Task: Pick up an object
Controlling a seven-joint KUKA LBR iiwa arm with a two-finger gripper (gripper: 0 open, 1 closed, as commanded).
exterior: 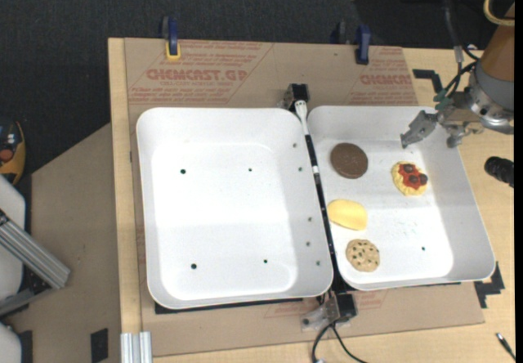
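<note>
Several toy foods lie in the right bin (458, 214): a brown round disc (349, 160), a yellow piece with red topping (410, 177), a plain yellow lump (347, 213) and a chocolate-chip cookie (362, 255). My gripper (433, 135) hangs over the bin's far right corner, above and just behind the red-topped piece. Its two fingers are spread, so it is open, with nothing between them.
The left bin (163, 190) sits alongside, sharing a middle rim with black clips at its far (297, 96) and near ends. Two blue clamps (172, 29) hold the cardboard base at the back. Cables trail behind the arm at the upper right.
</note>
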